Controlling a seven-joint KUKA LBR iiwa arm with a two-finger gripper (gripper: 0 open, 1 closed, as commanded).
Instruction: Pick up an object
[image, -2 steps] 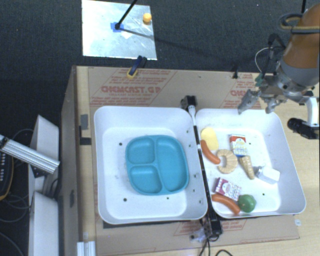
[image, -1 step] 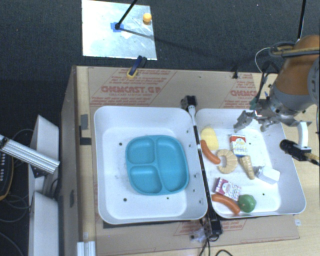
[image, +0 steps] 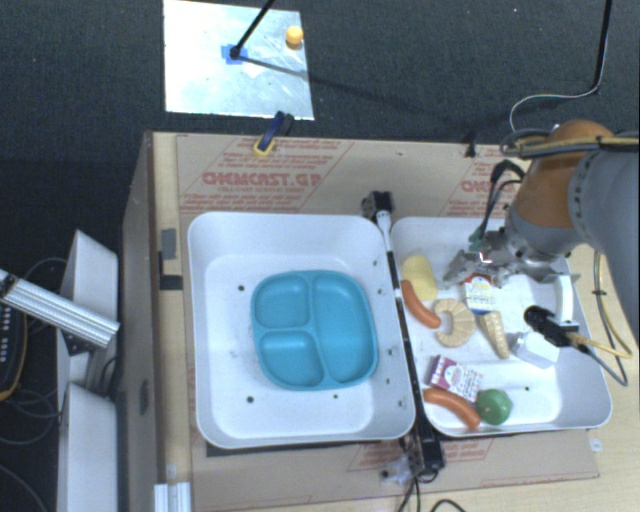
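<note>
Over the right-hand bin (image: 590, 400), the gripper (image: 482, 262) hangs low with its fingers spread and nothing between them, so no pick has been made and the grasp and lift remain. Just below it lies a small white carton (image: 481, 294), its long axis running roughly toward and away from the camera, beside a ring-shaped pastry (image: 456, 323).

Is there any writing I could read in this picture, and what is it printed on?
"CHEMCAST GP": red print on the brown board under the bins, repeated faintly elsewhere.
Small carton near the gripper: label too small to read.
Red-and-white packet: print too blurred to read.
</note>
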